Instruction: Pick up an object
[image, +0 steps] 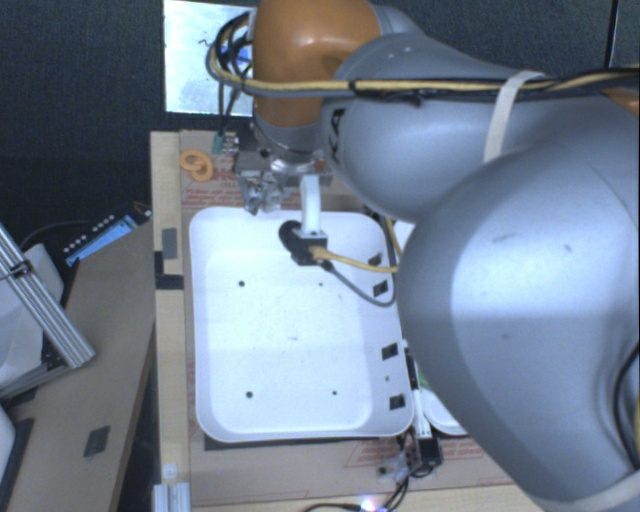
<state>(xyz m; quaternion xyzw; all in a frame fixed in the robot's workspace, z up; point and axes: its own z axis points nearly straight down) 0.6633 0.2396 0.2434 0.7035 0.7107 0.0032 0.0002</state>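
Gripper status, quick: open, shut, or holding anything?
Gripper: cannot be told whether open or closed; it sits over the far edge of the left white bin, with no object seen in it.

Dark wall (80, 90) behind a tan wooden bench (170, 330), aluminium rail (45, 310) at left.

Grey arm (500, 200) reached in from right, bulky and near the camera; orange band (300, 50) above wrist; gripper (262, 195) pointed down.
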